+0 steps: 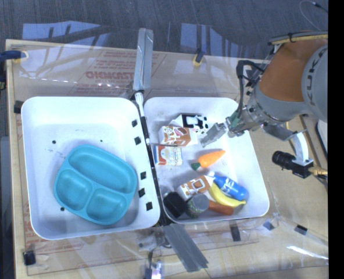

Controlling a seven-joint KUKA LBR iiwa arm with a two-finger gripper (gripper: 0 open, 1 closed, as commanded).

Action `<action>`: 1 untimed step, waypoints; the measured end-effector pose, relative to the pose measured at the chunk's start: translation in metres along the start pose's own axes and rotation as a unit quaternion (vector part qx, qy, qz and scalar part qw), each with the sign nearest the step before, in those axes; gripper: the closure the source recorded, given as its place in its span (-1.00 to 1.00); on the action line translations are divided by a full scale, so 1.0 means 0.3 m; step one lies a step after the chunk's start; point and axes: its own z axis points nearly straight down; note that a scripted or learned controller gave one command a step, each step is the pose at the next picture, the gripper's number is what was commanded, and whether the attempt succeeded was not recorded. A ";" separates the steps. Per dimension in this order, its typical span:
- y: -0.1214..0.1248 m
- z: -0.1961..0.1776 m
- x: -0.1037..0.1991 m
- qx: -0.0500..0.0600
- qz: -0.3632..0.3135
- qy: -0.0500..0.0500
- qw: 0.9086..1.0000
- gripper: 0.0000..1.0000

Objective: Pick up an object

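Objects for picking all lie in the right bin [250, 138]: two small cartons [173, 144] near its left wall, a black-and-white piece [192, 121] at the back, an orange carrot-like toy [211, 158] in the middle, and toward the front a blue bottle [230, 186], a banana [225, 199], another small carton [195, 187] and a dark round item [174, 203] packed close together. The left bin [38, 121] carries a teal divided plate [95, 183] and nothing else I can make out. The arm [288, 77] reaches in from the right, and its end effector [214, 133] hangs over the back half of the right bin, between the black-and-white piece and the carrot toy, tilted toward the cartons. From where I stand I cannot tell whether it is spread or closed, and nothing shows gripped in it. As I judge it, the task is at its start: no item is lifted, every piece rests on the bin floor. What is left is the whole grasp, namely lowering onto one object, closing on it, and raising it clear of the bin on the bench [73, 63].
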 end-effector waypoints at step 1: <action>-0.042 0.408 -0.038 -0.006 -0.078 -0.003 0.997 -1.00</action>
